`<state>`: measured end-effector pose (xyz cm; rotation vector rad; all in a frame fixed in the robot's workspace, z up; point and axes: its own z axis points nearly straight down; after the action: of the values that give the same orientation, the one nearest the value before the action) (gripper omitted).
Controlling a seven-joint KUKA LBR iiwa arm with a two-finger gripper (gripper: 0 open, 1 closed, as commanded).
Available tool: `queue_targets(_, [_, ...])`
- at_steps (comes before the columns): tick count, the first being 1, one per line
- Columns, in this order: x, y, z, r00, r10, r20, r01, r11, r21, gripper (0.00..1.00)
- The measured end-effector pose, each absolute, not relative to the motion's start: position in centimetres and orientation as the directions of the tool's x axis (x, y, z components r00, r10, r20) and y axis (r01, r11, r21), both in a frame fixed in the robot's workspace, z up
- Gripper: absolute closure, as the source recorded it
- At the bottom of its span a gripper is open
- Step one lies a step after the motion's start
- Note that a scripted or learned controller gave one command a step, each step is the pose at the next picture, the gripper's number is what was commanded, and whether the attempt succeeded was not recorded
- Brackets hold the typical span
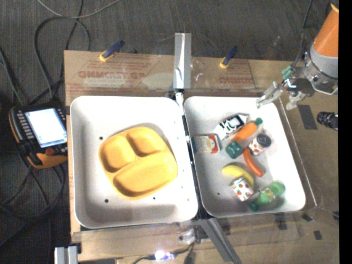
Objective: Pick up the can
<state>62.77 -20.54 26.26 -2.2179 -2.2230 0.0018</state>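
Can, small, rigid and likely light, lies among toy food in the right bin, best pinched across its round sides; the gripper fingers look spread apart, empty.

We see the gripper as pale bare metal with a dull sheen, below the arm's glossy orange band. Just beneath it the right bin looks like smooth white plastic, softly shiny. Below and left of it, the can shows a printed label and a dark metallic top. Far to its left, the yellow tray is matt moulded plastic. The bench looks like rough brown cardboard.
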Motion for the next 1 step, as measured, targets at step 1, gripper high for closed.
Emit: queue_targets(1, [57.42, -21.77, 18.62, 0.041, 0.999, -0.002, 0.999, -0.041, -0.004, 0.0])
